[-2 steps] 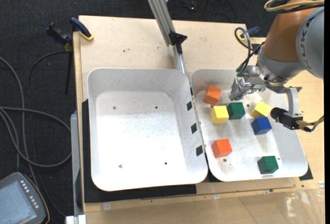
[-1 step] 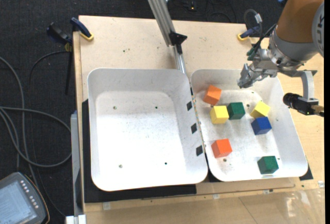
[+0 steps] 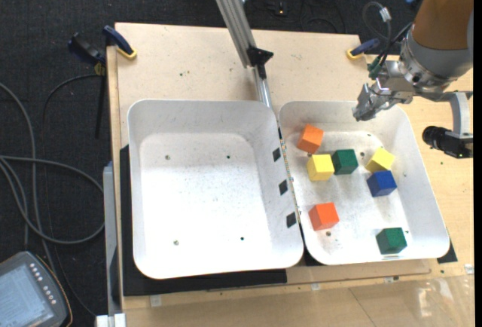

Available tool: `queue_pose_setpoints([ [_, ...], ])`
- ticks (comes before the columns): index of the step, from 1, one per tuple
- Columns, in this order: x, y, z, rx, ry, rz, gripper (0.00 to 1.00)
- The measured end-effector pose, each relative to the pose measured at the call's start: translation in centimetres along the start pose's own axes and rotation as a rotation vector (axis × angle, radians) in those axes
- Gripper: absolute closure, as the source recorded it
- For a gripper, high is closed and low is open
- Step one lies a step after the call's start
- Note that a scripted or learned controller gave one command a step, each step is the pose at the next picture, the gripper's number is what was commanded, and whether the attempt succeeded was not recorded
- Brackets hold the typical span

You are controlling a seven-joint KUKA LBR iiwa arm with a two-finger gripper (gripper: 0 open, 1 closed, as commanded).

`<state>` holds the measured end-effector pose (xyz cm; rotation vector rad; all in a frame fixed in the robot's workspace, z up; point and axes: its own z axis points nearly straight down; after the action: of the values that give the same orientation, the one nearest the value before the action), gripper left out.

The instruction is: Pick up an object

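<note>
Dark carpet surrounds the bench [image 3: 196, 62], bearing two white bins: left bin [image 3: 151, 167], right bin [image 3: 422, 190] of coloured cubes. Gripper [image 3: 367, 108] hangs at that bin's twelve o'clock rim; jaw state I cannot tell. Nearest, the orange cube [image 3: 310, 139] lies toward its eight o'clock.

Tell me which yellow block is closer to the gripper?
The yellow block by the right bin's far right side, just above the blue block. It sits nearer the gripper than the other yellow block, which is beside a green block.
</note>
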<state>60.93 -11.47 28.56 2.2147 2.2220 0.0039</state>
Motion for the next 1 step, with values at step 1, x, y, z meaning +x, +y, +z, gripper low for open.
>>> queue_pose_setpoints([
  [1, 5.26, -1.26, 1.88, 0.007, 0.003, -0.004, 1.0],
])
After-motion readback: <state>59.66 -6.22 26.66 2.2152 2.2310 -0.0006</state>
